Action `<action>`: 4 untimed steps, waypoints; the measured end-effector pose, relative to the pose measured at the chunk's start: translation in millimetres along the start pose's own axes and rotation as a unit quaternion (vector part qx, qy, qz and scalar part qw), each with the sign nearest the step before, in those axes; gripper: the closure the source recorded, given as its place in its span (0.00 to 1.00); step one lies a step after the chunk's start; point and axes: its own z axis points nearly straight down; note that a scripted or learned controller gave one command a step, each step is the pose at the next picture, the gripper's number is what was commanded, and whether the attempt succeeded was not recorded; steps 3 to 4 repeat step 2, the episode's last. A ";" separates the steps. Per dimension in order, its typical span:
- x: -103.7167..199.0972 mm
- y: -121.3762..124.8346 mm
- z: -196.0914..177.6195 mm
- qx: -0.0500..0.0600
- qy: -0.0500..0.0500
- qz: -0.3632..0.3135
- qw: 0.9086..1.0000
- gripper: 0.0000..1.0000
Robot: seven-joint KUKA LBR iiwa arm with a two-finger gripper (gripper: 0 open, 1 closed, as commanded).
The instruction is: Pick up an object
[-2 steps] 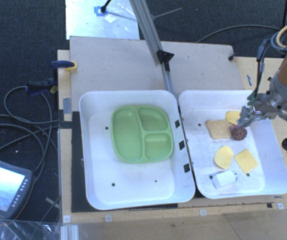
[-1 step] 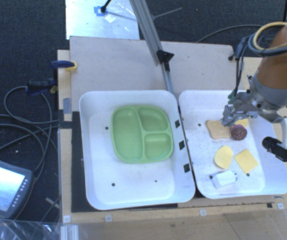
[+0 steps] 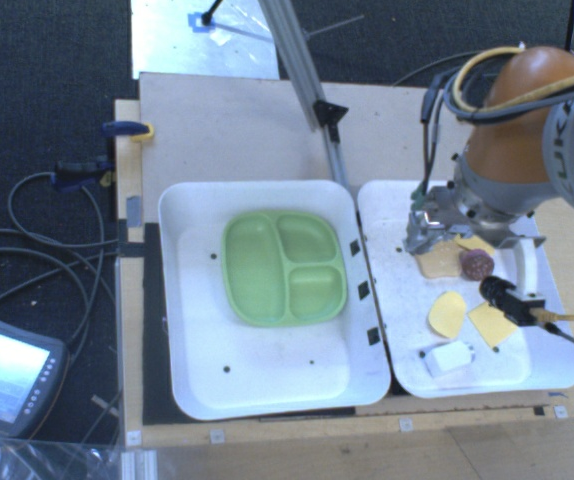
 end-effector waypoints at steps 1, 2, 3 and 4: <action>55.2 9.6 11.6 0.000 0.000 0.000 1.000 1.00; 110.0 23.4 19.8 0.000 0.000 0.000 1.000 1.00; 110.0 23.4 19.8 0.000 0.000 0.000 1.000 1.00; 110.0 23.4 19.8 0.000 0.000 0.000 1.000 1.00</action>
